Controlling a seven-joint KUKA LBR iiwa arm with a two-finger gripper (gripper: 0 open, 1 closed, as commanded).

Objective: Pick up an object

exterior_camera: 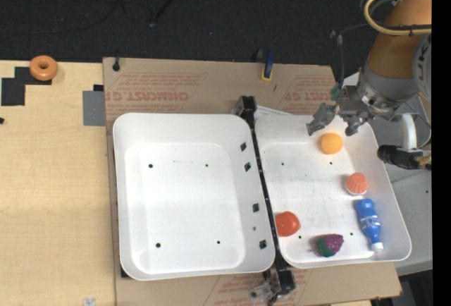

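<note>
**Five small objects in the right bin, with spread jaws above an orange ball**

Two dark fingers of the gripper stand apart with nothing between them; they hang over the far end of the right bin, just above and beside a small orange ball; whether they touch it cannot be told from this slant. The ball sits near the bin's far wall and looks the likeliest thing to pick up; it is round and smooth with a matt skin, probably light; a sphere tends to roll or squirt out sideways, so my judgement is that the fingers should close across its widest middle, dropping straight down over it.

Outward from the ball, nearer the camera, lies a pale orange-pink round piece, possibly soft; beyond it a blue bottle rests on its side with a white cap, hard plastic and slippery, best gripped across its body. A red tomato-like shape sits against the divider; a purple and green lump lies near the front wall, bumpy in texture. Both bins are glossy white plastic with rounded corners; the left bin sits beside the right on brown printed cardboard.
</note>
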